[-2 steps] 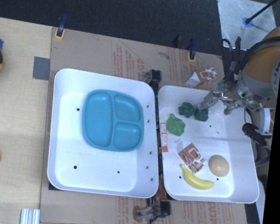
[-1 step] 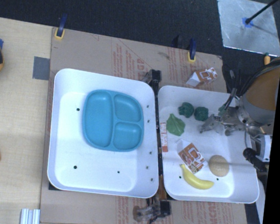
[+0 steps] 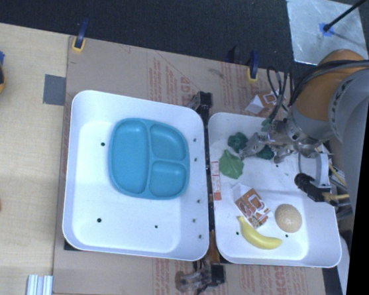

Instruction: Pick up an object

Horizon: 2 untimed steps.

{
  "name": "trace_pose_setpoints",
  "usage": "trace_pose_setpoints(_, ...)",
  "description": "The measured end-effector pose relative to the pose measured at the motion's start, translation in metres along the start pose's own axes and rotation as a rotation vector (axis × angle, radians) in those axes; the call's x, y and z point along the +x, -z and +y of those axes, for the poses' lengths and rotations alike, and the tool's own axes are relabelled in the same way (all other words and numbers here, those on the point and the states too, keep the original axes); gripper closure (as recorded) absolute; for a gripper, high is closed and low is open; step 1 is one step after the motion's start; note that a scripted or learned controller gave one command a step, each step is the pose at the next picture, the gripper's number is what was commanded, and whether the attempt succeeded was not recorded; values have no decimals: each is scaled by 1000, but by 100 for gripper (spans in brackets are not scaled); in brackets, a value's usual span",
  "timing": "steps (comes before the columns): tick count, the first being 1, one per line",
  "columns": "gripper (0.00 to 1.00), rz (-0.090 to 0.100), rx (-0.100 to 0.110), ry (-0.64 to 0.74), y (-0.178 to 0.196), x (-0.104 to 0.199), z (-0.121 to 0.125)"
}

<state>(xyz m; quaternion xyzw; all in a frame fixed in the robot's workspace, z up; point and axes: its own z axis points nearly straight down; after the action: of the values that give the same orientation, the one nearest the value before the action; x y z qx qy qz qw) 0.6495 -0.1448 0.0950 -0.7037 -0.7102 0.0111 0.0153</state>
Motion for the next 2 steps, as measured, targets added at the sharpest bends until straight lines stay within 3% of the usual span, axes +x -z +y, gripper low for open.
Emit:
trace_pose_setpoints(1,0,-6,-31,-4,-3,-21,6)
trace_pose_setpoints(2,0,-6,-36,-6,-2,-67,6)
